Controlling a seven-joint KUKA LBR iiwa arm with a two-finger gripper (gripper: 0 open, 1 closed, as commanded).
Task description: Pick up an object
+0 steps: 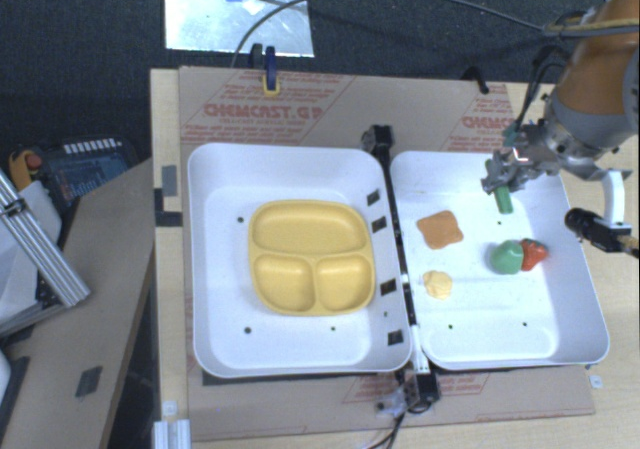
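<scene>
- hand (pixel 503 182) over the right bin (pixel 575 337), far side — a small green object (pixel 503 201) sits between its fingers, so gripping it
- pick looks mostly done — lift clear remains
- orange piece (pixel 439 229), yellow piece (pixel 437 284), green-red piece (pixel 517 255) untouched

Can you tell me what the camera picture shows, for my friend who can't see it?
A robot arm's gripper hangs over the right white bin with a small green thing at its tip. Below lie an orange piece, a pale yellow piece and a green and red toy. The left bin holds a yellow divided tray.
</scene>
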